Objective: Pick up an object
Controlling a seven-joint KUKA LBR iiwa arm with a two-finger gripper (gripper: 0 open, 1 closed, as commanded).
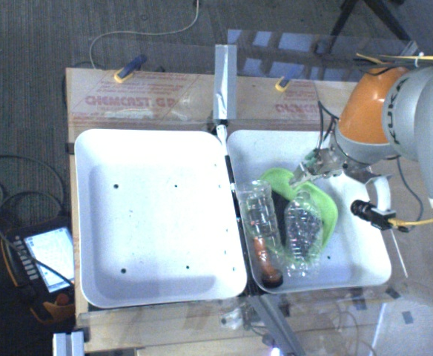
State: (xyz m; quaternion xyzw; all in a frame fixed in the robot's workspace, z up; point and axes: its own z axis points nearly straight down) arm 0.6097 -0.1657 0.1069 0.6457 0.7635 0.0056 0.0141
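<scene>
The right bin [365,262] holds a pile of objects. A bright green plastic piece [322,202] lies in the middle, with a crumpled clear bottle [302,232] on it. A second clear bottle [257,210] lies along the bin's left wall, and a brown-orange object [265,262] sits below it. A dark item [282,197] lies between the bottles. My gripper [314,166] hangs over the upper edge of the green piece, below the orange band of the arm [368,110]. Nothing visibly hangs from it.
The left bin [157,217] is a white tray beside the right one, split from it by a dark ridge [233,191]. A black cable fitting [368,212] juts from the wrist over the right bin's right side. Cardboard [150,102] lies behind both bins.
</scene>
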